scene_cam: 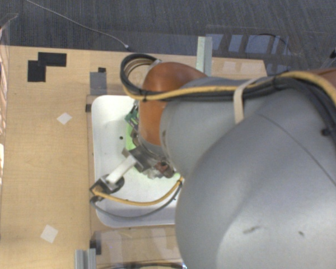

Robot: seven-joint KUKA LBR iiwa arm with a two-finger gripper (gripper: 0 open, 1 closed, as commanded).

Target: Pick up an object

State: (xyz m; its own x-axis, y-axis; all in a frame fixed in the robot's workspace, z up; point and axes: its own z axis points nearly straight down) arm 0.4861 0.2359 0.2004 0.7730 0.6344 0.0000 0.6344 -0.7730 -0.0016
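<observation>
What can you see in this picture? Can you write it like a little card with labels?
arm: big and grey, reaching in from the right and covering much of the picture
orange band: just above the wrist
white bin: under the wrist, on the left part of the bench
claw: low over the white bin, tucked under the wrist; too hidden to tell if it holds anything
green thing: peeks out beside the wrist in the bin, mostly hidden
bench: pale brown, with a black mark near the top left
</observation>
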